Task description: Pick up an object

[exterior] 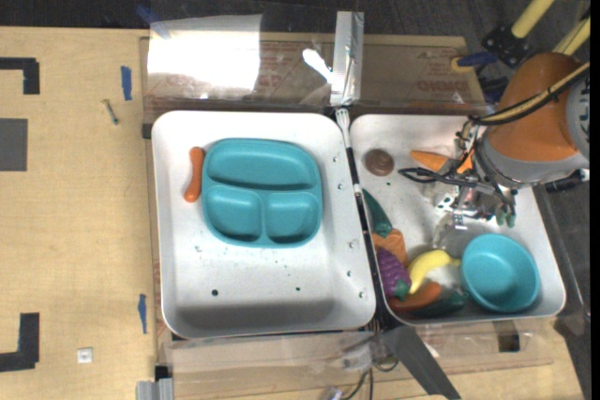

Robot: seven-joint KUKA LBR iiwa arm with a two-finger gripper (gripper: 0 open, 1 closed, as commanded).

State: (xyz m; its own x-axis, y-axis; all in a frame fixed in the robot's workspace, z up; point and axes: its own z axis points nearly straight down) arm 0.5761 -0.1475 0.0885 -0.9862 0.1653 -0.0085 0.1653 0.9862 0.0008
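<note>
My gripper [461, 209] hangs over the middle of the right bin [548, 229], under the orange wrist band. It sits just above and left of a teal bowl [500, 271]. A yellow banana [427, 265], a purple toy [394, 272], an orange piece [422, 295] and a green piece [381, 213] are piled along the bin's left and front side. A brown round object [379, 162] lies at the back left, with an orange wedge [433, 160] beside it. I see nothing clearly between the fingers.
The left bin [178, 276] holds a teal divided tray [262, 191] and an orange carrot-like stick [194, 174] at its left. A clear plastic sheet and cardboard stand behind both bins. A yellow pole crosses the top right corner.
</note>
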